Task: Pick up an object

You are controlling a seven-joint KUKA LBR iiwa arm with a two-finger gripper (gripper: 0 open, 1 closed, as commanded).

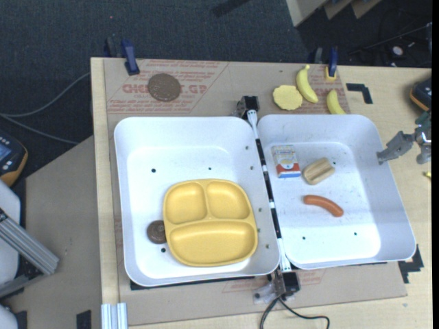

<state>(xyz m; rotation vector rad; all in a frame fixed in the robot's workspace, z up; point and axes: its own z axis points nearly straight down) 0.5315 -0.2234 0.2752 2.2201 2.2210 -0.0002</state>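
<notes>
While diagonal, sausage (323,205) points lower-right; bread roll (317,171) tilted

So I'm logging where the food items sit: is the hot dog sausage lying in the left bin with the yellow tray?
No, the sausage lies in the right bin, while the yellow tray sits in the left bin.

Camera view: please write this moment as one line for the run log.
gripper: over right bin right rim, holds nothing | right bin: sausage, bread roll, small carton | left bin: yellow tray
</notes>
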